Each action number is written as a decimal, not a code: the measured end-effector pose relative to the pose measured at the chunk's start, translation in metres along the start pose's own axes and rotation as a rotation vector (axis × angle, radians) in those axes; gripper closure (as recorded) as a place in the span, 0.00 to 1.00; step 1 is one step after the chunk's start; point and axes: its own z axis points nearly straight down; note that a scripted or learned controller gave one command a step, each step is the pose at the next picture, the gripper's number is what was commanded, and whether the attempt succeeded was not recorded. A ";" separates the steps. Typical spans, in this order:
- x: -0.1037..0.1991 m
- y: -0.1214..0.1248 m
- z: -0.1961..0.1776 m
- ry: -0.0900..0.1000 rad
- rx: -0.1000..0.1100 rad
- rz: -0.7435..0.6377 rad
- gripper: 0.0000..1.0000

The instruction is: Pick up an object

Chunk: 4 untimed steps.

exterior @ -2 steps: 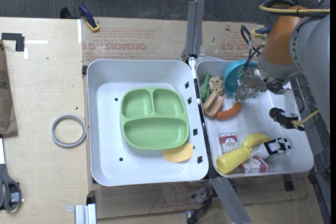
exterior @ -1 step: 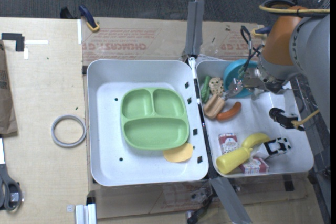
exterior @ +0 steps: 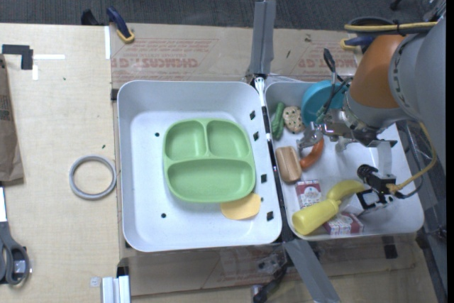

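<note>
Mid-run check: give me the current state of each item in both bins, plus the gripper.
green divided plate: flat in the left bin, nothing on it.
yellow disc: flat, tucked partly under the plate's near edge.
gripper: low in the right bin, over the orange piece; grip unclear.
bread roll: lying flat.
yellow bottle: on its side.
red-and-white packet: flat, beside the bottle.
teal bowl: tilted at the back.
</note>
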 end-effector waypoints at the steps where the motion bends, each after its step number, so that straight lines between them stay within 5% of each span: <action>1: -0.001 0.000 -0.009 -0.001 0.002 -0.002 1.00; 2: 0.076 0.007 -0.100 0.000 -0.001 0.016 1.00; 3: 0.081 -0.051 -0.103 0.000 0.001 -0.019 1.00; 4: 0.082 -0.038 -0.124 0.000 0.001 0.020 1.00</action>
